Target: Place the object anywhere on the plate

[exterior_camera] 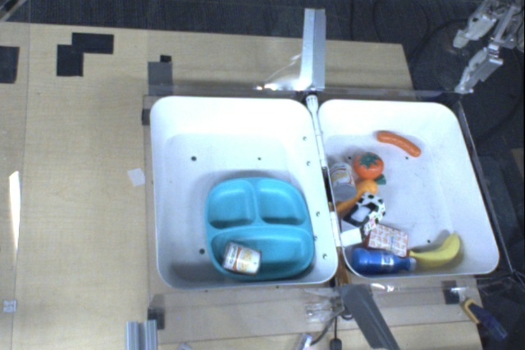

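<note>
Two white bins sit side by side on the counter. One small can (242,258) lies on its side on the blue plate (261,227) in the left bin (176,176). My gripper (480,53) hangs at the top right, fingers apart, holding nothing

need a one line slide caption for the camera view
Small can lying on the blue plate in the left bin; toy food in the right bin; tool raised at upper right.
</note>
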`<state>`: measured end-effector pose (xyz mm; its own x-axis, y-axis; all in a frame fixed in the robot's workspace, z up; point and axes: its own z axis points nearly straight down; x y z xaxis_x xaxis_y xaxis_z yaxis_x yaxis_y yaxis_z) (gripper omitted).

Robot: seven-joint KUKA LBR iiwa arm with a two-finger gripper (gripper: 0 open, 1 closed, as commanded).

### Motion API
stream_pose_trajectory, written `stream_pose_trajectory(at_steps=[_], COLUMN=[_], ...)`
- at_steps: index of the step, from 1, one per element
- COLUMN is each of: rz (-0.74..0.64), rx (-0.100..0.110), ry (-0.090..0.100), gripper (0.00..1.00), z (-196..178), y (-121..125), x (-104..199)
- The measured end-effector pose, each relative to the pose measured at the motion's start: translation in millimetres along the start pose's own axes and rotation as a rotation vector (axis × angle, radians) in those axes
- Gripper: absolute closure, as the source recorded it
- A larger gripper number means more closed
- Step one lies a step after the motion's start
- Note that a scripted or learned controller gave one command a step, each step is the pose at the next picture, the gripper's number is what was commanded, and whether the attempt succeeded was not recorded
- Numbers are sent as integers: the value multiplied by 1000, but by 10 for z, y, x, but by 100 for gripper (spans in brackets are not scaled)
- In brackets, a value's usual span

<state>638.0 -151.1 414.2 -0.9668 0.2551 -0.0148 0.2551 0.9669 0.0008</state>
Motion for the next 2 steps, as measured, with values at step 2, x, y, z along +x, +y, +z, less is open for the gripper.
stream_pose_trajectory(at_steps=[2], rz=[-492], rx=[-1], ry=[3], gripper=[0], z=[514], y=[-514], x=[192])
